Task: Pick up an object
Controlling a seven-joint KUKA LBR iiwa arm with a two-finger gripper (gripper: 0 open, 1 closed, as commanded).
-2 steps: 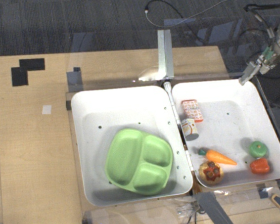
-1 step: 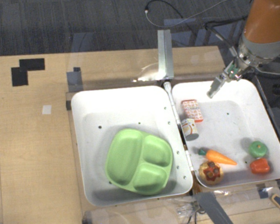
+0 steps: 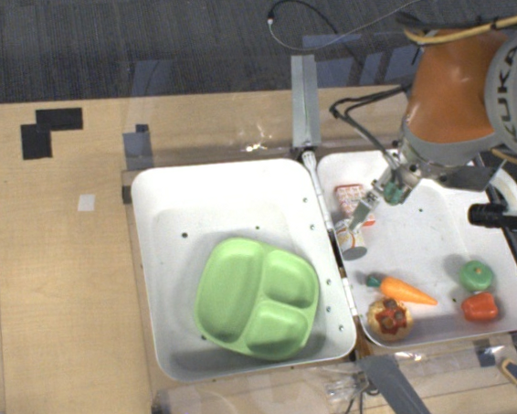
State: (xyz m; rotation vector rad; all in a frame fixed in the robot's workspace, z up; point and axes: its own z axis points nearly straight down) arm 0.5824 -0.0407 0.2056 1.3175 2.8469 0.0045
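While the end effector hangs low over the right bin, a small red-and-white packet lies just beside its tips; grip state cannot tell. Nearer the front: carrot, brownish round item, green round piece, red piece. Left bin holds a green divided tray. Both bins sit on the table.

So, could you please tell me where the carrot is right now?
The carrot lies in the right bin, near its front edge, just above the round red-and-yellow toy and left of the green toy.
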